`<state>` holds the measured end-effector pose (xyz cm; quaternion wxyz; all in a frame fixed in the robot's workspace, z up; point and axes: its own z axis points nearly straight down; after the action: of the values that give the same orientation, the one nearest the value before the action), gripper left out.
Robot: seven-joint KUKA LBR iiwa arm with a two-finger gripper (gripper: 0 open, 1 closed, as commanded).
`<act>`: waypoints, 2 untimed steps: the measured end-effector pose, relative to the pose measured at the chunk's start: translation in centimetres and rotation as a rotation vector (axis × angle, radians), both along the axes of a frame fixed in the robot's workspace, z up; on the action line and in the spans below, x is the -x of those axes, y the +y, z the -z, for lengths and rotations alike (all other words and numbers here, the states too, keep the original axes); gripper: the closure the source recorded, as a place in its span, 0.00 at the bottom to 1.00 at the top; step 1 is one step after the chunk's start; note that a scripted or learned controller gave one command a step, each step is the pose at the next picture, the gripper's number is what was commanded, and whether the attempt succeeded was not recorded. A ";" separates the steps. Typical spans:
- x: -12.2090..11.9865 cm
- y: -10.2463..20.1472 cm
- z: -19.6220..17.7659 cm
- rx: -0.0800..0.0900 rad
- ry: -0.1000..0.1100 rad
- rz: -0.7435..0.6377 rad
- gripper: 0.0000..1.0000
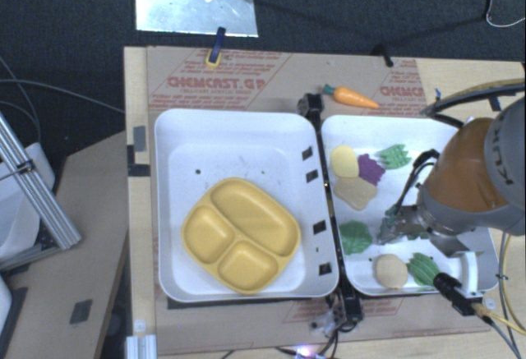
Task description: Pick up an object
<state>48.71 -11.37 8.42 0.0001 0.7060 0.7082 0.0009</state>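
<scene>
So far nothing looks picked up — every toy in the right bin (448, 126) lies on the bin floor. The gripper (393, 227) hangs low over the bin's middle, between a green leafy piece (355, 237) on its left and a beige round piece (391, 271) just below it, with another green piece (424, 268) beside that one. Whether anything sits between its fingers cannot be told; the metal parts are small and dark, so its opening cannot be read either. Further up the bin lie a yellow piece (344, 161), a purple one (371, 169), a tan flat piece (356, 192) and a green cluster (394, 156).

The arm (468, 172) reaches in from the right, its orange band bulking over the bin's right half, wrist angled down and leftward. The grasp and the lift both appear to remain — the likeliest targets are the pieces nearest the gripper.

The left bin (189, 135) holds a yellow divided tray (240, 232); a carrot (352, 96) lies on the bench above the bins.
</scene>
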 end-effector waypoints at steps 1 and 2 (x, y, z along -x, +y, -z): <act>0.0 -0.9 0.0 0.001 -0.001 0.002 1.00; 0.0 0.5 0.0 0.000 0.000 -0.002 1.00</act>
<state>48.70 -10.82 8.42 0.0000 0.7053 0.7089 0.0008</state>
